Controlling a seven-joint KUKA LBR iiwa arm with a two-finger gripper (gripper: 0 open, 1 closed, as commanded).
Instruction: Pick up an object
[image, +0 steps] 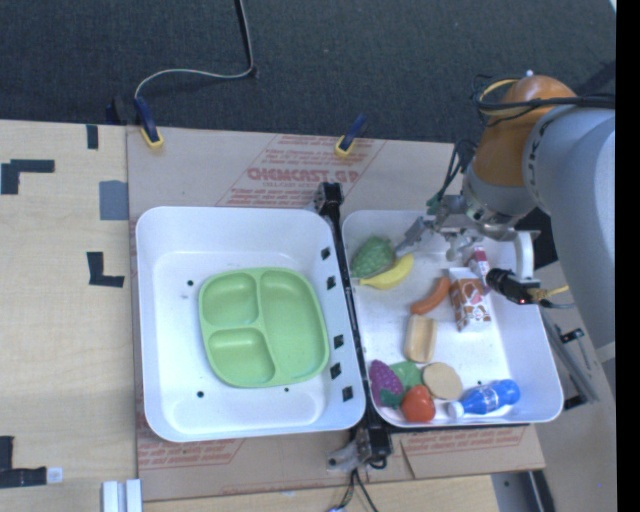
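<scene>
yellow banana (390, 273) | long axis lower-left to upper-right | gripper (447, 237) near

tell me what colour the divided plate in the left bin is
Light green, clearest in the camera view: divided plate.

A light wooden surface (60, 330) is seen, marked with dark tape pieces at its left. A brown cardboard sheet (290, 175) printed with red lettering is laid flat over it and is held at its far edge by two yellow-and-blue clamps (148, 130). Two shallow white bins are set side by side on the cardboard, touching along their inner walls: the left bin (160, 260) and the right bin (520, 350). A thin cable (200, 72) is trailed across the dark floor beyond the far edge.
</scene>
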